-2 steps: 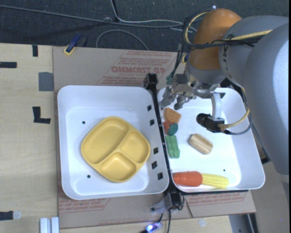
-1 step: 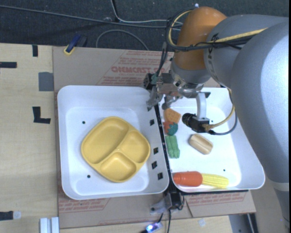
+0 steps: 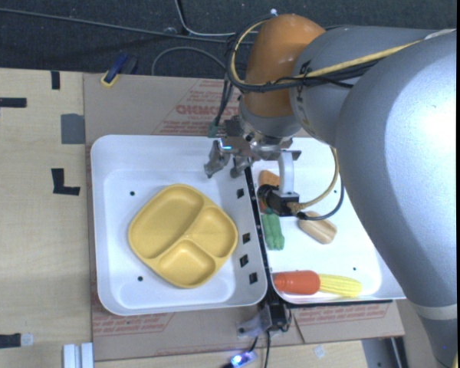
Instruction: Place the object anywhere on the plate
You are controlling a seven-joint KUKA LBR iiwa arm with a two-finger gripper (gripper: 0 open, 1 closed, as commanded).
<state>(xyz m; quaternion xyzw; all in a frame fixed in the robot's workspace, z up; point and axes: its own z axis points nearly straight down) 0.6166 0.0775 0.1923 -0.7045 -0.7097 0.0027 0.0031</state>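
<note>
A yellow plate [image 3: 182,234] with three compartments lies in the left bin [image 3: 111,205]. In the right bin [image 3: 360,244] lie a small orange piece [image 3: 269,179], a green vegetable [image 3: 274,231], a tan bread-like piece [image 3: 318,228], a red-orange piece [image 3: 297,282] and a yellow corn cob [image 3: 342,286]. My gripper [image 3: 225,167] hangs over the back of the left bin, close to the divider between the bins and beyond the plate's far edge. Its two fingers stand apart, open, with nothing between them.
The grey arm [image 3: 399,144] with its orange band [image 3: 280,48] covers the right bin's back right part. Black clips [image 3: 245,240] line the divider. Cables [image 3: 176,10] run over the dark surface behind the bench.
</note>
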